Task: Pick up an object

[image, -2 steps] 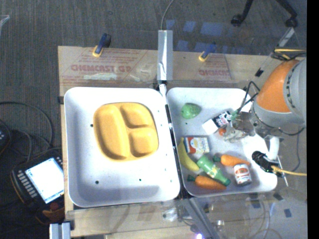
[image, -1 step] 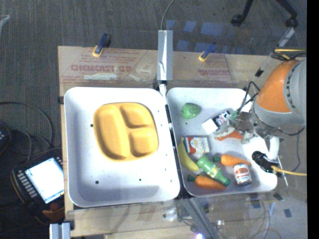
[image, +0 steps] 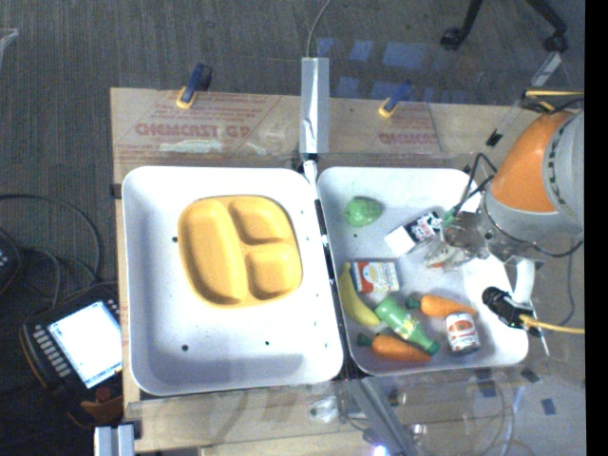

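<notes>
Two bins (image: 142,255); end effector (image: 446,245) over rt bin's toys.

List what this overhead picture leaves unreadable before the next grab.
- pincer: its tips blur against the right bin floor, so open or shut is unclear.
- small box and can: labels too small to read.
- banana: partly covered by the box and green bottle.
</notes>
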{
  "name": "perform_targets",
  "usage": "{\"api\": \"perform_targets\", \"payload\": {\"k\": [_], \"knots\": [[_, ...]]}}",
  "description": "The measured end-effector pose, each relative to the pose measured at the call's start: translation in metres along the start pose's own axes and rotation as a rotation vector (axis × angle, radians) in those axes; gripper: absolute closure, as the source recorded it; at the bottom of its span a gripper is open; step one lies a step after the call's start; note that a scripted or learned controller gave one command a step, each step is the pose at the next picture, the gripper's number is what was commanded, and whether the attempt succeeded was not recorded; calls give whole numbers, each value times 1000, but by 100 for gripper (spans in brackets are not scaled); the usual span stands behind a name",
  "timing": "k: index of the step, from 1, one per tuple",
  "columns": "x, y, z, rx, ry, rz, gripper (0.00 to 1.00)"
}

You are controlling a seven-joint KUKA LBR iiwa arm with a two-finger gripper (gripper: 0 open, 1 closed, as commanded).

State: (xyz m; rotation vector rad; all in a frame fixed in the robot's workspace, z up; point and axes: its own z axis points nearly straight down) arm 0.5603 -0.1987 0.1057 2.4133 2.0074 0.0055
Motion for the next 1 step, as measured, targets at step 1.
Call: {"api": "perform_targets", "payload": {"k": [1], "knots": [[59,39,-99,7,-3,-190,100]]}}
